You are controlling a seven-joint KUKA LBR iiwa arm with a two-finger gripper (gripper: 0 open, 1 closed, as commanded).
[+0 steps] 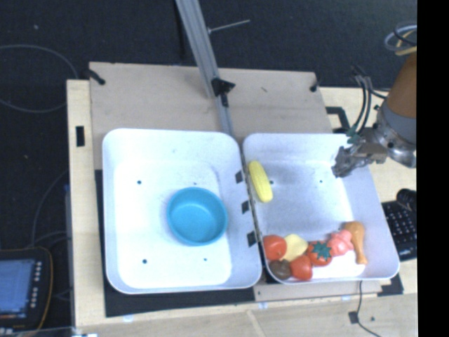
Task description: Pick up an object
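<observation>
Tool over right bin's far edge, yellow corn well left.

The scene is viewed from a single camera fixed high above the bench, tilted down at a slant. Both white bins are taken in whole: the left bin and the right bin lie side by side across the middle. The arm is seen entering from the right edge. Dark floor is included beyond the bench's far side.
</observation>
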